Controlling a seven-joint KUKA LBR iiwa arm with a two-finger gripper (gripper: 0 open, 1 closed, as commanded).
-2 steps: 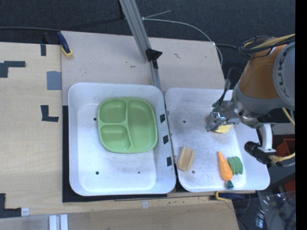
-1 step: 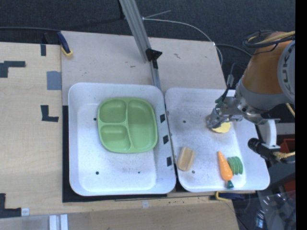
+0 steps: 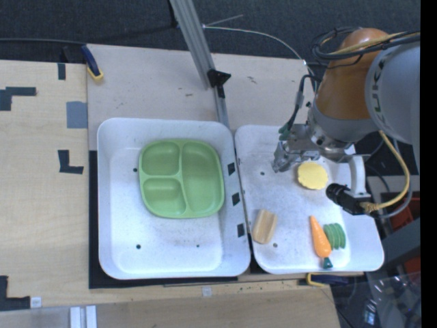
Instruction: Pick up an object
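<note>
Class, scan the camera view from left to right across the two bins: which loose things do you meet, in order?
Green divided plate → tan bread piece → claw → yellow round piece → carrot → green pea pods.

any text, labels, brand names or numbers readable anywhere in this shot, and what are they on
"UK": partial dark letters, cut off by the frame edge, on the grey robot arm housing at upper right; the rest is out of view.
No text shows on the green divided plastic plate, the two shallow white bins, or the yellow round food piece.
Dark tape marks on the wooden bench are plain shapes, not letters.
</note>
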